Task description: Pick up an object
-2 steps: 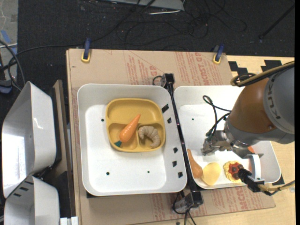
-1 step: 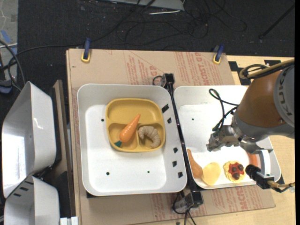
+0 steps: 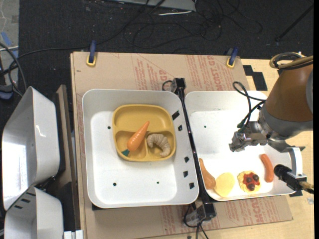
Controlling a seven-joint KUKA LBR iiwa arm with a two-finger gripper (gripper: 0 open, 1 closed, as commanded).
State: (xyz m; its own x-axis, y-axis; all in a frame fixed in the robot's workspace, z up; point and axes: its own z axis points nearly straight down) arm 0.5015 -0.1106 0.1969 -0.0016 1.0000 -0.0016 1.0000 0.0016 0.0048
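Tool point(image 3: 242, 141) poised in right bin point(image 3: 219, 108); finger state cannot be told. Toy sausage point(image 3: 267, 168) judged light, stiff, slippery; best gripped mid-length.

Two white bins side by side: left bin point(image 3: 99, 183) and right bin point(image 3: 214, 108). Left bin holds one yellow divided plate point(image 3: 122, 116) with two items on it, one toy carrot point(image 3: 138, 136) and one pale toy shrimp point(image 3: 159, 143). Right bin holds four loose items: one orange drumstick-like piece point(image 3: 206, 174), one pale yellow round piece point(image 3: 225, 183), one small pizza-like disc with dark toppings point(image 3: 249, 180), one orange-red sausage point(image 3: 267, 167); also one arm with one gripper point(image 3: 241, 140), and two yellow clamps, left clamp point(image 3: 91, 59) and right clamp point(image 3: 231, 59), on the board's far edge.
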